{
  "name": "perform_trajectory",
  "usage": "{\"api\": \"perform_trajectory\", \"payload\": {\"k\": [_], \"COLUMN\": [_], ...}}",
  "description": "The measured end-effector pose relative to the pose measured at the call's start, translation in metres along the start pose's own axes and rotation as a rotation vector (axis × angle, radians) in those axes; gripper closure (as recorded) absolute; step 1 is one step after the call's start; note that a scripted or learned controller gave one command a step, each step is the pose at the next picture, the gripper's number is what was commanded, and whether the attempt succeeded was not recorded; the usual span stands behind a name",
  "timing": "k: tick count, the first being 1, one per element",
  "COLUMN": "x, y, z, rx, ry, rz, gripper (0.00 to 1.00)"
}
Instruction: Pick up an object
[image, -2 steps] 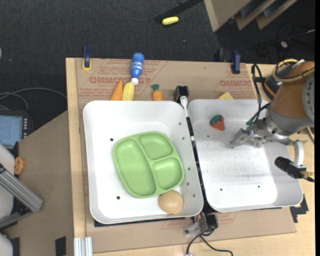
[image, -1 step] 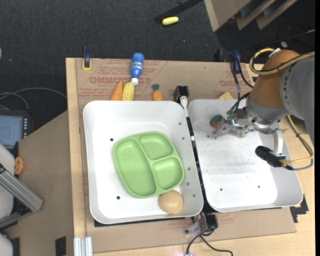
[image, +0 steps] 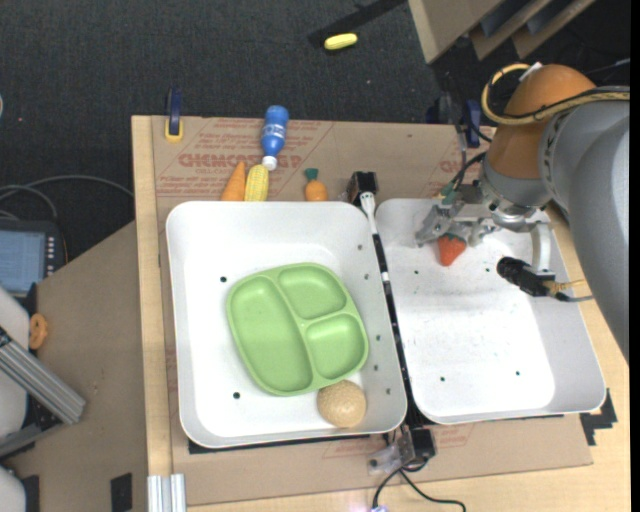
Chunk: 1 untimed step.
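Two shallow white bins sit side by side, and the grey two-finger gripper (image: 456, 228) hangs over the far corner of the right bin (image: 480, 350). One small red-orange, strawberry-like object (image: 452, 252) lies in that bin, directly under the gripper and just nearer the camera. It looks close to touching the gripper, but I cannot tell whether the gripper is spread or closed, or whether it grips the object. The left bin (image: 185, 300), well to the gripper's left in the view, holds two things. One is a light green plastic plate with three compartments (image: 295, 325). The other is a tan round ball (image: 342, 403), just beside the plate's near edge. Left of the gripper and beyond the bins, the brown cardboard (image: 200, 150) carries five items. They are one blue-and-white bottle (image: 274, 132), one orange carrot (image: 234, 184), one yellow corn cob (image: 257, 183), one small carrot with a green top (image: 315, 188) and one small black block (image: 361, 185). One yellow oblong piece (image: 341, 41) lies on the dark floor, far beyond the gripper.
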<state>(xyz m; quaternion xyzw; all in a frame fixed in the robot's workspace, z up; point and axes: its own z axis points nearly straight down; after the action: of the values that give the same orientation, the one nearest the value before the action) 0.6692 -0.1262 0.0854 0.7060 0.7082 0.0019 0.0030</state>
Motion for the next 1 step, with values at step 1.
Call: {"api": "perform_trajectory", "payload": {"k": [1], "x": [-0.0618], "y": [-0.0033], "z": [0.0002], "rx": [0.003], "ry": [-0.003], "rz": [0.007], "gripper": [0.00]}}
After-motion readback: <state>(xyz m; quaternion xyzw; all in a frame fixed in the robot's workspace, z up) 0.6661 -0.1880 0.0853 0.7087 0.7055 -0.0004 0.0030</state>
